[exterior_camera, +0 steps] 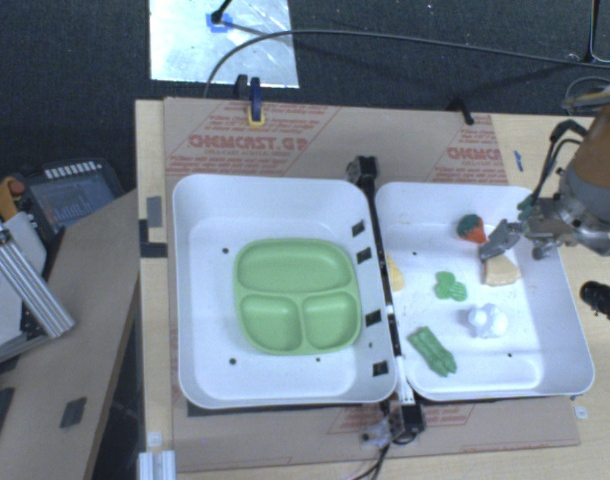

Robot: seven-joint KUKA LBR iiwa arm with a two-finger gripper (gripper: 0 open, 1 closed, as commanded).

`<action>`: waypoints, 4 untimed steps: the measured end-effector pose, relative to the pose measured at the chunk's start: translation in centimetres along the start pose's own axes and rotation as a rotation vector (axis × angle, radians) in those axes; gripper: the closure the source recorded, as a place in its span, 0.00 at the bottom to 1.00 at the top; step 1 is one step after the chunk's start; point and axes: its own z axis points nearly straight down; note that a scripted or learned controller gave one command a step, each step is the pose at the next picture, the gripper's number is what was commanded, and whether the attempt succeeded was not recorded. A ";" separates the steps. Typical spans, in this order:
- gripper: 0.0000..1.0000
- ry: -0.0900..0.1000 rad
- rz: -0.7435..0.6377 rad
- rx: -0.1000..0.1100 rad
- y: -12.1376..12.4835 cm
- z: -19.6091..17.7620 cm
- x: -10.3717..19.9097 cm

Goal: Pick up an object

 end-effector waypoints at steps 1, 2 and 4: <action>0.00 -0.003 -0.003 -0.012 0.3 -0.7 0.0; 0.00 -0.002 -0.005 -0.009 1.0 5.1 0.7; 0.00 -0.001 -0.002 -0.014 0.4 11.1 0.5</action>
